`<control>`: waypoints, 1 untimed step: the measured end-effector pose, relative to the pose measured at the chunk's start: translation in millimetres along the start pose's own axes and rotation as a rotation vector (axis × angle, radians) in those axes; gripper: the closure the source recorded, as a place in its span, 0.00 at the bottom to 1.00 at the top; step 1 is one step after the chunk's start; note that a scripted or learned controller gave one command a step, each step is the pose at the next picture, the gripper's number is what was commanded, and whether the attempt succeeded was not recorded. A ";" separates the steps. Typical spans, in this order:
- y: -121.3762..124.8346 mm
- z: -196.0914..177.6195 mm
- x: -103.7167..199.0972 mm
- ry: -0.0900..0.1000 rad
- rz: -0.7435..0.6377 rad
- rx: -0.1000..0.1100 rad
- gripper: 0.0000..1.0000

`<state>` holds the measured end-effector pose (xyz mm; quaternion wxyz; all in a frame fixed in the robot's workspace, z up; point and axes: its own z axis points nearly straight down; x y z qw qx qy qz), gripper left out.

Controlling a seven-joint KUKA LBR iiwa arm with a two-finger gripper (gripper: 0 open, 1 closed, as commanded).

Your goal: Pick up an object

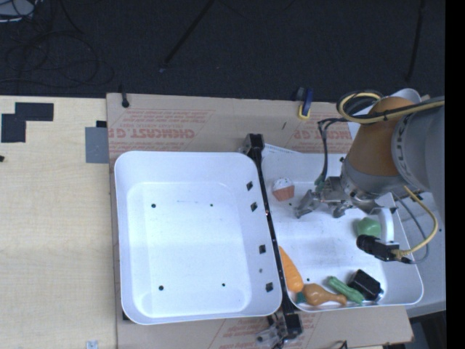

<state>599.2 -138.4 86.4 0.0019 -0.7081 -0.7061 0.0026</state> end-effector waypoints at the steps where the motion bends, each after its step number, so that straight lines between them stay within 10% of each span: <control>1: -3.5 -1.6 -71.2 -0.003 0.000 -0.005 0.00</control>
